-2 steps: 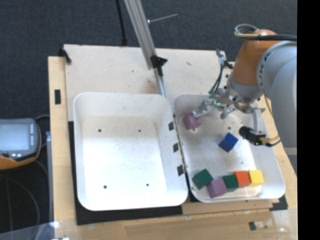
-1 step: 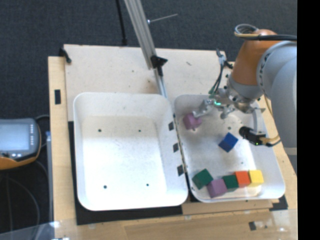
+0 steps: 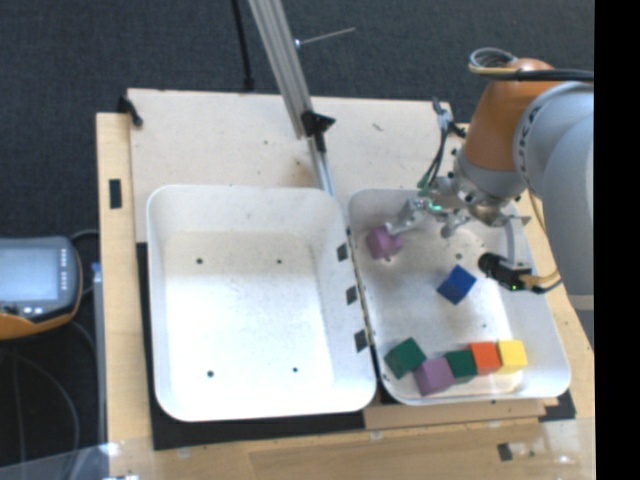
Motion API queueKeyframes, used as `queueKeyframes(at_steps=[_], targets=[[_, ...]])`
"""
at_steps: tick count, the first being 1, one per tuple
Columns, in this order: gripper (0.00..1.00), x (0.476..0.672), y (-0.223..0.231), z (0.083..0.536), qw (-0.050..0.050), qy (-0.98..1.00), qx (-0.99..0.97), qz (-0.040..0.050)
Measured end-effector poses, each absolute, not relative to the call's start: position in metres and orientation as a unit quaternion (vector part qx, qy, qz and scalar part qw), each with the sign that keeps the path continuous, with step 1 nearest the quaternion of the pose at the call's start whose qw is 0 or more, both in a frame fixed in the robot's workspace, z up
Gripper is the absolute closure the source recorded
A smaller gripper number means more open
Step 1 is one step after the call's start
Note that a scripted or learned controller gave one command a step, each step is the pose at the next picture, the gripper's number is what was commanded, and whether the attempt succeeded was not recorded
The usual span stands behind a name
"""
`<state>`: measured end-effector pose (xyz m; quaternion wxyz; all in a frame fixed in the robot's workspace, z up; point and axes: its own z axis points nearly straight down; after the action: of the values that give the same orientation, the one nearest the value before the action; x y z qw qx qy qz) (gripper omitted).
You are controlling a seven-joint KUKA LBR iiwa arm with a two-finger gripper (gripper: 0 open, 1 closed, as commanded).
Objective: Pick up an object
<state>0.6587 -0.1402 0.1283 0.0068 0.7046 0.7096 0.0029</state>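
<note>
- Right now the gripper (image 3: 400, 230) sits low over the right bin's (image 3: 545, 368) upper left, touching or just beside the purple block (image 3: 381, 242).
- Can't tell how wide it's open, or whether it grips anything.
- Block lies just left of the fingertips — next move hinges on that.
- Blue block (image 3: 456, 285) — well apart.

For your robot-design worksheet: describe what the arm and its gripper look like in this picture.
The arm has a smooth, rounded grey casing with an orange band above the wrist. Thin cables loop beside the wrist. The gripper is small, of silvery metal with a green glint, and a black fitting sits just below it.
</note>
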Motion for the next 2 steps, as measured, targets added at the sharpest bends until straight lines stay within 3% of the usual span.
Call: queueKeyframes(at_steps=[1,2], targets=[[0.0,0.659,-0.14,0.128,0.007,0.71,0.705,0.0029],[1.0,0.66,-0.141,0.14,0.009,0.711,0.703,0.0037]])
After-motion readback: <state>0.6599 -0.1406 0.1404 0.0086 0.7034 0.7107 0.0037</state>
